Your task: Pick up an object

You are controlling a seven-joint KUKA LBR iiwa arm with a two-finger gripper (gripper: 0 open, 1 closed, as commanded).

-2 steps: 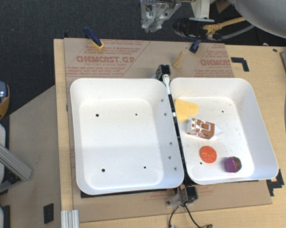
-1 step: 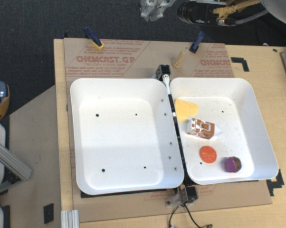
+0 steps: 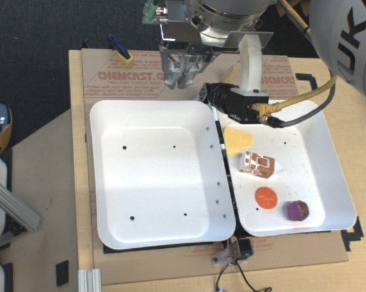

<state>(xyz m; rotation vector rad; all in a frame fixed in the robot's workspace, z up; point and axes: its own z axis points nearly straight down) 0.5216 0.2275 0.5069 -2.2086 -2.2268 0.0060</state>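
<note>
Beyond the far rim of the shallow white plastic bin [image 3: 110, 163] on the view's left, the grey two-finger gripper [image 3: 182, 78] hangs over a brown cardboard sheet with red lettering [image 3: 110, 78] that lies on the bench under both bins. Whether the gripper is open or shut cannot be told from this slant, and nothing shows in its grasp.

Two bins sit side by side, their inner rims touching. All four loose things lie in the second white bin [image 3: 320, 157], on the view's right, well apart from the gripper. One flat pale-yellow piece [image 3: 238, 140] rests near the inner rim, at the far end of the group. One small white-and-brown patterned packet [image 3: 258, 164] lies just beside it, toward the near side. One orange-red round disc [image 3: 266, 198] sits nearer still, and one small purple rounded lump [image 3: 296, 210] lies just to its right (the two are close but apart).

One blue-and-yellow clip [image 3: 120, 48] is at the far edge of the cardboard, left of the gripper.
</note>
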